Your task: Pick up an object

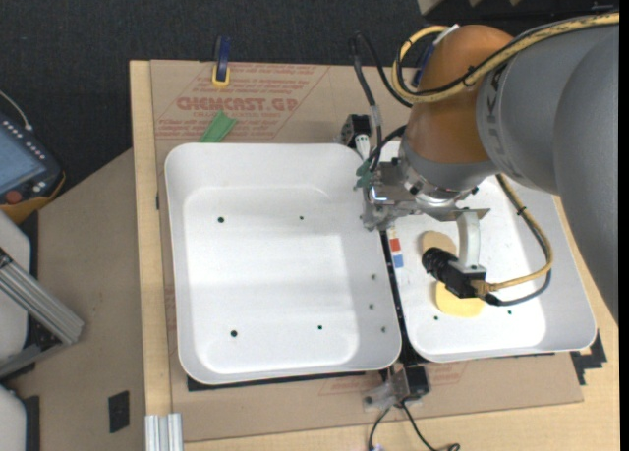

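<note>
A pale yellow flat object (462, 303) lies in the right bin (531, 326), near its front. A second yellowish patch (435, 241) shows just behind it, partly covered by the arm. A small red and blue item (396, 251) sits by the right bin's left wall. My gripper (425, 211) hangs below the orange band (457, 66), over the back left part of the right bin, close above the yellow pieces. The wrist and a black cable connector (439, 266) hide what is under it.
The left bin (187, 243) lies beside the right one, with their walls meeting in the middle. Both rest on a cardboard sheet (246, 95) bearing a green strip (218, 127) and a blue clip (222, 58). The arm's bulk covers the right bin's back.
</note>
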Robot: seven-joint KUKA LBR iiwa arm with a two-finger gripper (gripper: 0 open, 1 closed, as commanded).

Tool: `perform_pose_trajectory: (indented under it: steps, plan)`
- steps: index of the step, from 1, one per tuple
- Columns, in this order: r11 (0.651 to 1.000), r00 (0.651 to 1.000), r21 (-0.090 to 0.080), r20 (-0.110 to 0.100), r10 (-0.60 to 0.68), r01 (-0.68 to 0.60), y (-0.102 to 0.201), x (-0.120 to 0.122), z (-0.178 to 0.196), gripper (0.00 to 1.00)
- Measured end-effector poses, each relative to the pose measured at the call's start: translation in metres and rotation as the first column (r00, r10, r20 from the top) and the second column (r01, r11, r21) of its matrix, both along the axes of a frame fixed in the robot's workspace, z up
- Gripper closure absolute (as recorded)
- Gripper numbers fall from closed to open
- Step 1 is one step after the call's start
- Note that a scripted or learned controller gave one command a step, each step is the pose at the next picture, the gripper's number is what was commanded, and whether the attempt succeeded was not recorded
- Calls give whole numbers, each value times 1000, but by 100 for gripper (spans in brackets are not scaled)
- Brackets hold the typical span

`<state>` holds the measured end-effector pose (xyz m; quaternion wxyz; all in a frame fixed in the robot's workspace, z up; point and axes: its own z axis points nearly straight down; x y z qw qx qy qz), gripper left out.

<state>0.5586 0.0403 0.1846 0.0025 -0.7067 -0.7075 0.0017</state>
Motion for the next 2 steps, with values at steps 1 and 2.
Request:
perform_pose_trajectory:
  steps: [1, 2]
  plan:
    - [1000, 1000, -1, 2, -5, 5, -42, -4, 1, 100]
    - [1000, 1000, -3, 19, -2, 2, -65, 14, 94, 100]
